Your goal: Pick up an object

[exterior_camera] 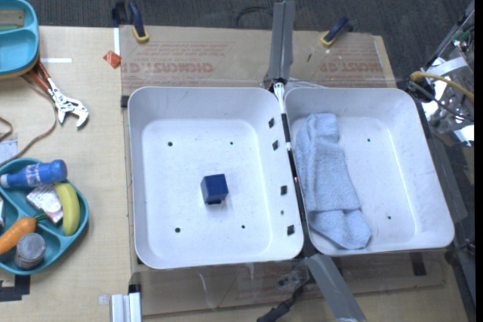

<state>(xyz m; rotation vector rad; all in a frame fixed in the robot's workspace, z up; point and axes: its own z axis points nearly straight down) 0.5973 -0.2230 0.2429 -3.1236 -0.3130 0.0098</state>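
The left bin (143,162) holds one blue cube (214,188), resting flat on the floor slightly toward the near edge and right of centre, clear of all walls. The right bin (407,162) holds a pale blue towel (327,179), bunched lengthwise along the left wall, running from near the far edge to the near left corner, where it folds over itself. The two bins touch along a shared central rim. On the bench's left edge, a teal tray (79,226) at the near corner contains a banana (69,207), a carrot (15,234), a bottle (32,174) and a small can (29,249). A second teal container (23,38) sits at the far left corner, with a wrench (66,108) just beside it.
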